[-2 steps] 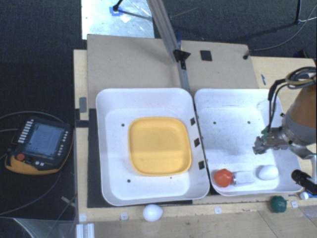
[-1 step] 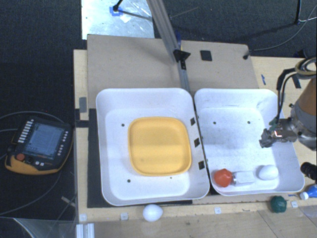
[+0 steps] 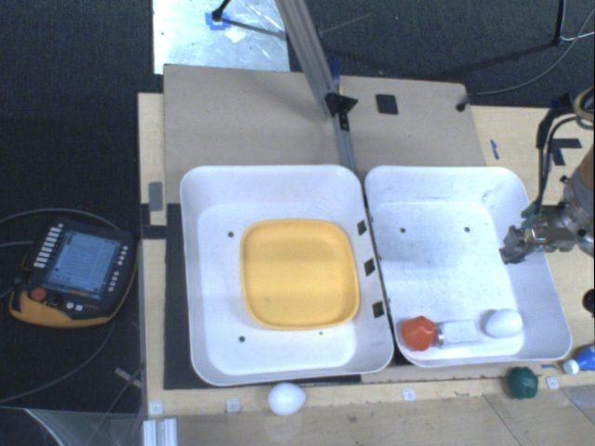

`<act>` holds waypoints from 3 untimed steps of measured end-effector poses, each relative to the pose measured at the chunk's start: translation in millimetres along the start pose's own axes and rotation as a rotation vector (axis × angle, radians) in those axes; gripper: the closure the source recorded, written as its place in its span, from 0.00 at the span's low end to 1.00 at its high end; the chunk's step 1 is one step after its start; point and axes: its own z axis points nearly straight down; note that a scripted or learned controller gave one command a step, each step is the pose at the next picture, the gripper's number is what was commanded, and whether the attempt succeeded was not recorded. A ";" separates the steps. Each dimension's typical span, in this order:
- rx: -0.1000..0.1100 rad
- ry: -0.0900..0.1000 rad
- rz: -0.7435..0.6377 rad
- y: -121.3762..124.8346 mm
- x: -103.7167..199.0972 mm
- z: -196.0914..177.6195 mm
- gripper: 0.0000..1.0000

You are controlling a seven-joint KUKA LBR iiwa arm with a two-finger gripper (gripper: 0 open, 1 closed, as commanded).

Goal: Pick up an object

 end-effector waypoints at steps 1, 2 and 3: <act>0.003 0.002 -0.003 19.3 41.6 -2.8 1.00; 0.003 0.002 -0.004 39.0 89.2 -8.5 1.00; 0.004 0.002 -0.004 45.6 134.1 -9.0 1.00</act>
